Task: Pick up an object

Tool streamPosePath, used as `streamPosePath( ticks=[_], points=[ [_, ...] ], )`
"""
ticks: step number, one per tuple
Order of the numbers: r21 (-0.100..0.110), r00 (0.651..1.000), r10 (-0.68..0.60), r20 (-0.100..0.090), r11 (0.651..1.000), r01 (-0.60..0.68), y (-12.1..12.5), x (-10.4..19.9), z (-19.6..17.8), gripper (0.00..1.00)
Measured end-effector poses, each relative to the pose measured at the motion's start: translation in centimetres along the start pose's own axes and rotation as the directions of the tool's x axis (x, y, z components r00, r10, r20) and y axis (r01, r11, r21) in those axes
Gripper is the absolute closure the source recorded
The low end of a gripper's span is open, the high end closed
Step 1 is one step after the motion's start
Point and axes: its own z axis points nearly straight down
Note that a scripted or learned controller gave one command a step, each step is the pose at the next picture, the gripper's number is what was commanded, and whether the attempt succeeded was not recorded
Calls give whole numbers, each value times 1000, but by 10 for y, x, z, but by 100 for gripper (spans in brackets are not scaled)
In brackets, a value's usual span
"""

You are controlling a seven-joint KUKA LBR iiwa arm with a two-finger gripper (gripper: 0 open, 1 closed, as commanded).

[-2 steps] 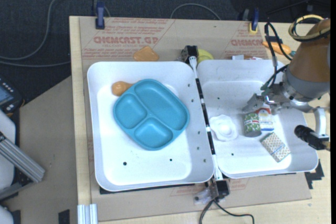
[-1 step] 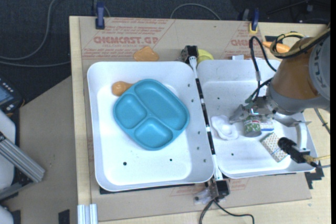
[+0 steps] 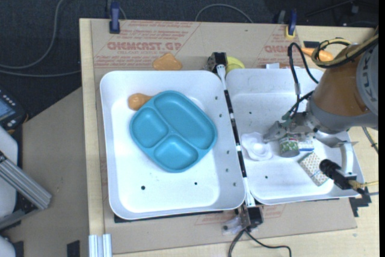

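Note:
My gripper [image 3: 287,131] hangs low over the middle of the right bin [image 3: 271,183], at the end of the grey arm with its orange band [image 3: 337,93]. Just below it lies a small green and white object [image 3: 289,147]. To its left, near the bin's left wall, rests a white cup-like piece [image 3: 256,148]. Right of the gripper lies a speckled flat box [image 3: 312,165]. In the left bin [image 3: 120,189] a blue divided plate [image 3: 173,129] sits with a small tan lump [image 3: 138,100] at its upper left.
Behind the bins on the bench lie an orange piece [image 3: 167,61], a yellow object [image 3: 234,63] and a black clip [image 3: 216,60]. Another orange bit [image 3: 323,55] sits at the back right. Cables run along the bench's rear edge.

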Motion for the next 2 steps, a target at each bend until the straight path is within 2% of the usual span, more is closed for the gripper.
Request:
streamPosePath(
  ticks=[1, 2],
  points=[
    [-1, 1000, 1, 2, 1000, -1, -11, 8, 0, 0],
    [3, 1000, 2, 0, 1000, -2, -11, 8, -9, 100]
  ],
)
